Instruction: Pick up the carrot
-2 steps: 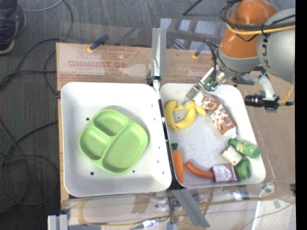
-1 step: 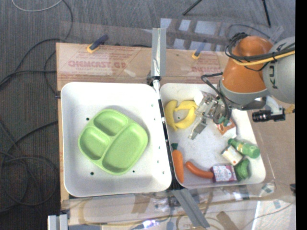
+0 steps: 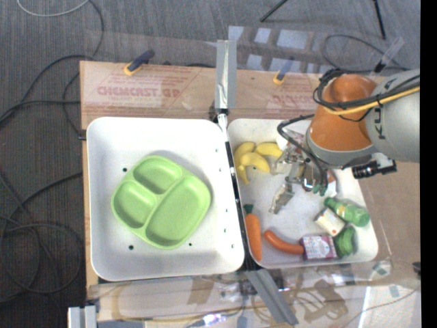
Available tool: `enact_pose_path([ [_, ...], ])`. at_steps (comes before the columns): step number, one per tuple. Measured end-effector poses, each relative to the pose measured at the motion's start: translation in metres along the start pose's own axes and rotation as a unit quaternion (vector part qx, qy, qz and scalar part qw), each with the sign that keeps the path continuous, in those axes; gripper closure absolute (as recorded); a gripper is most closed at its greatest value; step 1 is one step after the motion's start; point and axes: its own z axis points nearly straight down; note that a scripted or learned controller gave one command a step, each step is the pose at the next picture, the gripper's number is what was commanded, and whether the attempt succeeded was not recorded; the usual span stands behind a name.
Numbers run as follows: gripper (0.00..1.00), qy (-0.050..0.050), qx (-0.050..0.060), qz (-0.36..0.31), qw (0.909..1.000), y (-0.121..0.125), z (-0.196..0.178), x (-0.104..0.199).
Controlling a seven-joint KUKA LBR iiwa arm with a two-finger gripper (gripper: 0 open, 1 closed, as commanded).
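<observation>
I count two white bins on my screen, sitting side by side on the bench. The left bin (image 3: 102, 251) is my landmark for everything else. Inside it lies one green divided plate (image 3: 162, 201) with three compartments, resting a little left of the bin's middle with bare white floor all around it.

The right bin (image 3: 369, 251) touches the left bin's right wall. Above it hangs the one arm (image 3: 372, 118), grey with its orange band, reaching in from the side away from the left bin. The gripper (image 3: 287, 195) hangs below the wrist over the middle of the right bin, and its two fingers look spread apart with nothing between them; the tips are small in my feed, so I read that with some caution.

Contents of the right bin, counted: one bunch of bananas (image 3: 254, 160) at the corner nearest the left bin's far right corner; one carrot (image 3: 253, 236), orange with a green top, lying lengthwise just beside the left bin's right wall, toward the near end; one sausage (image 3: 283, 243) just beyond the carrot; one purple packet (image 3: 317, 247) past that; one green bottle (image 3: 347, 211) and one green vegetable (image 3: 346, 241) farthest from the left bin.
</observation>
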Motion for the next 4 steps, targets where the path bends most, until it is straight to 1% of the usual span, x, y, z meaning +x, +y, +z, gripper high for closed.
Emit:
enact_pose_path([
  [1, 1.00, -0.004, -0.004, 0.001, 1.0000, 0.003, -0.011, -0.002],
  [2, 1.00, -0.005, -0.002, 0.036, 0.9993, 0.015, -0.003, 0.053],
  [3, 1.00, 0.007, 0.002, 0.188, 0.9821, 0.097, -0.095, 0.110],
  [4, 1.00, 0.007, 0.004, 0.343, 0.9395, 0.110, -0.098, 0.134],
])
